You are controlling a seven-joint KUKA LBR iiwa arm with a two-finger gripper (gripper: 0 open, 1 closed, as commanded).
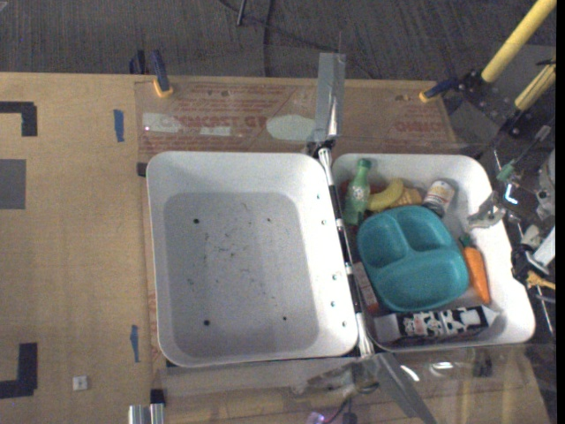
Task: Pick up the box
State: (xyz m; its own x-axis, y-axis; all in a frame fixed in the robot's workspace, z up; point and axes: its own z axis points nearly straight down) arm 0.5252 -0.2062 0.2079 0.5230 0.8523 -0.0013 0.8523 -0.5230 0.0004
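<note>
Camera view shows the box [433,323], a cow-patterned carton, lying flat along the right bin's [516,318] near edge under the teal tray [412,259], probably light and stiff, best pinched across its narrow sides; the gripper's [494,203] state I cannot tell.

You get even, fairly bright overhead light, soft shadows. White left bin [243,254] slightly washed out, grey shade on its floor. Overall picture soft, low resolution, fine print unreadable. Glare streaks on clear sheet [424,374] at bottom edge. Dark floor [106,16] at top dim, grainy.
</note>
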